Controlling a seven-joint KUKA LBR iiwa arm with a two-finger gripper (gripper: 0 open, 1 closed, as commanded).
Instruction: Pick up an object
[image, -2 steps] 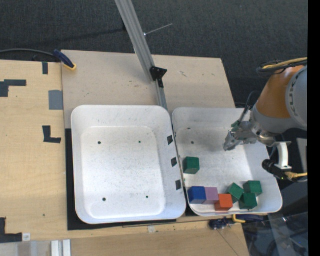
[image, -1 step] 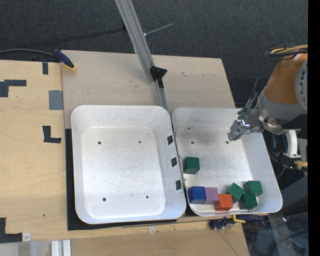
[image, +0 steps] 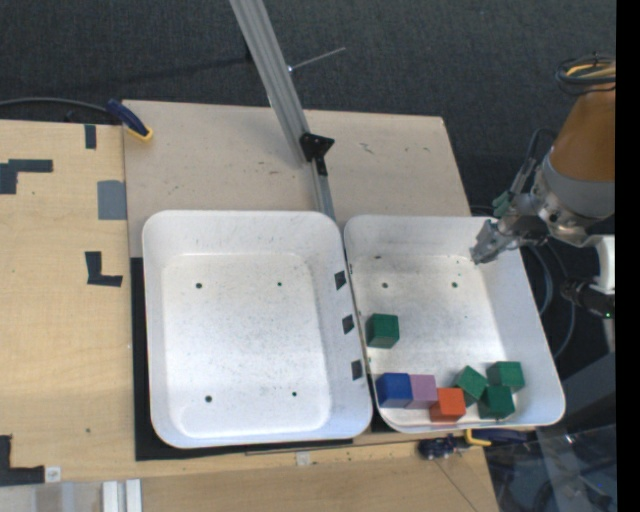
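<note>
Lying nearest, along the front wall of the right bin (image: 520, 300): a huddle of small cubes, namely a blue cube (image: 394, 389) touching a lilac cube (image: 424, 388), an orange cube (image: 449, 403) just beside that, then three green cubes at (image: 471, 381), (image: 497, 402) and (image: 507, 375), packed close together toward the front right corner. Sitting apart, further back and near the bin's left wall: a lone green cube (image: 383, 330), with bare floor on every side.

Judging by look only: small, rigid, light blocks with flat smooth faces, unlikely to deform or break, likely to slide if nudged off-centre. Best taken across two opposite flat faces, squarely, from above. Favouring the lone green cube as the candidate, being free of neighbours; the clustered ones offering little room for fingers to slip between.

Standing alongside, to the left: the left bin (image: 160, 300), both bins resting on the desk (image: 60, 330).

Hovering further back, over the rear right rim of the right bin: the claw (image: 487, 245), well apart from every cube, carrying nothing visible between its tips; how far open, impossible to tell at this size. Reaching in from the right behind it: the grey arm with its orange band (image: 590, 135).

Crossing the far side of the desk: a slanted metal rail (image: 280, 80).
</note>
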